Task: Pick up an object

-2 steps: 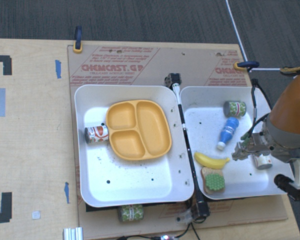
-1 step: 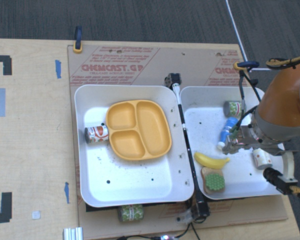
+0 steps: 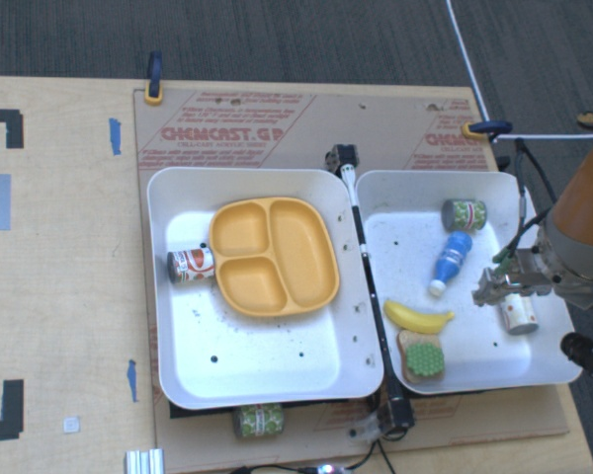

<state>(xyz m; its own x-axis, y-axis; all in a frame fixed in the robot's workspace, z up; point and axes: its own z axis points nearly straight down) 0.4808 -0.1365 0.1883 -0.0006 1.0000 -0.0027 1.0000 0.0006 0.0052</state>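
Camera view, taken from the banana point(image 3: 418, 315) in the right bin point(image 3: 407, 194) as landmark: sandwich with green filling point(image 3: 421, 356) just below it; blue bottle point(image 3: 450, 261) just above and right; green can point(image 3: 465, 213) further up, near the bin's top wall. Gripper point(image 3: 506, 294) — right of the banana, low over the bin's right side, a small white cylinder point(image 3: 519, 314) directly beneath it; finger spacing cannot be told. Left bin point(image 3: 168, 294) — yellow divided plate point(image 3: 273, 256), with a red can point(image 3: 191, 264) touching its left edge.
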